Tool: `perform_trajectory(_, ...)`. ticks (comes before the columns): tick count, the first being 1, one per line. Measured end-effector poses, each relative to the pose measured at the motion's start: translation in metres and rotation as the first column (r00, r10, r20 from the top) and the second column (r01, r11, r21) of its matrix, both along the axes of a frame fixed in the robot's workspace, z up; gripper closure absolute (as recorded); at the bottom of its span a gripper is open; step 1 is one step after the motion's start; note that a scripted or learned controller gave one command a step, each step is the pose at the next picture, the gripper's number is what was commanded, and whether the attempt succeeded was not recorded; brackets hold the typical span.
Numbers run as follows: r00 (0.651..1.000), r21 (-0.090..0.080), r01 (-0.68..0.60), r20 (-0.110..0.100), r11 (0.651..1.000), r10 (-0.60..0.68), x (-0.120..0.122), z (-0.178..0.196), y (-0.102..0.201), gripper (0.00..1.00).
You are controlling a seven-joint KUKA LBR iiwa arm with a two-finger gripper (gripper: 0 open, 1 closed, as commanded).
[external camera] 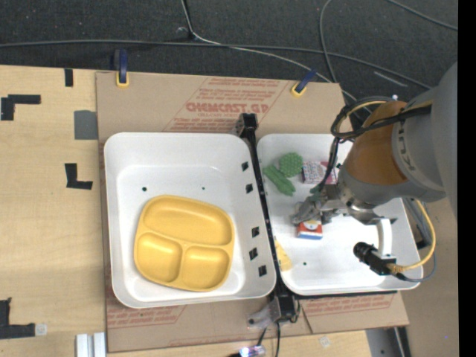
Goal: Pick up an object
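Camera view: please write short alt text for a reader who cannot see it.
A grey robot arm reaches into the right bin, its pincer low over a small red and white box near green pieces. The left bin holds a yellow divided tray.

The setting is a robotics laboratory workstation. Two white bins (119, 199) sit on a cardboard sheet (223, 103) held by clamps (121, 69) to a wooden bench (44, 222). Loose cables (223, 43) cross dark carpet.
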State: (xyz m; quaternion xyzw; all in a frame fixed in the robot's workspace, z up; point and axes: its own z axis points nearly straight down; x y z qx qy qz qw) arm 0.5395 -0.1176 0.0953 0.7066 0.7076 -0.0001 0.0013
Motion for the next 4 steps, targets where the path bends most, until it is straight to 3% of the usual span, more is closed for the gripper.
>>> perform_trajectory(3,1.000,0.002,-0.001,0.001,1.000,0.001,0.008,0.131,0.011,1.00)
perform_trajectory(4,1.000,0.000,0.000,0.003,1.000,0.000,0.008,0.193,0.007,1.00)
